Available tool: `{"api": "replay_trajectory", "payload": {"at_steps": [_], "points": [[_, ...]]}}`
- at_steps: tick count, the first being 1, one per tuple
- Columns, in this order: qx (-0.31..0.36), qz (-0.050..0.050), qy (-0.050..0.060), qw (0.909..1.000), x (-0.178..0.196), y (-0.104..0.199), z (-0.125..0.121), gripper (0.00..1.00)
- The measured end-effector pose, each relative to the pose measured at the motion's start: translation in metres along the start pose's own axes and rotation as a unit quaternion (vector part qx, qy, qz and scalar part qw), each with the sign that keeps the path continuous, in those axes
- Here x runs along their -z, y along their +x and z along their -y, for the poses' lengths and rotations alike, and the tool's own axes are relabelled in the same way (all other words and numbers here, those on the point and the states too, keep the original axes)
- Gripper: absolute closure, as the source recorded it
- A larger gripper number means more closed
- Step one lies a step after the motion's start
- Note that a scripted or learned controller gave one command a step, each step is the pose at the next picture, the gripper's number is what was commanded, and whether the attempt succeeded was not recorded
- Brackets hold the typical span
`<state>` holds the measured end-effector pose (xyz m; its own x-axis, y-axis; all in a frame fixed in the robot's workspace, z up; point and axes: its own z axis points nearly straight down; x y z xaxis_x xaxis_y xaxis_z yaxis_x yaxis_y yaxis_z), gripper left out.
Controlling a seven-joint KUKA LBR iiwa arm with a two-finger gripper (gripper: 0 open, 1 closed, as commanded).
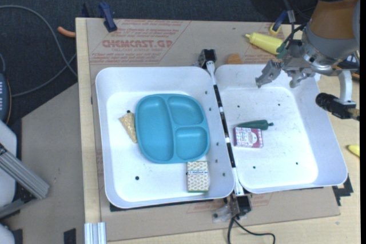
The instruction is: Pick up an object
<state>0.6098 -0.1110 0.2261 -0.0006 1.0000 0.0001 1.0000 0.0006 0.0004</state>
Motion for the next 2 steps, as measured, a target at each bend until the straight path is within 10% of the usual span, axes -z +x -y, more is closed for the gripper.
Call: {"api": "replay_trajectory", "payload": {"at_steps": [2], "points": [[-0.001,0.0,0.0,1.0,-0.142,0.007,0.047,0.0]]}}
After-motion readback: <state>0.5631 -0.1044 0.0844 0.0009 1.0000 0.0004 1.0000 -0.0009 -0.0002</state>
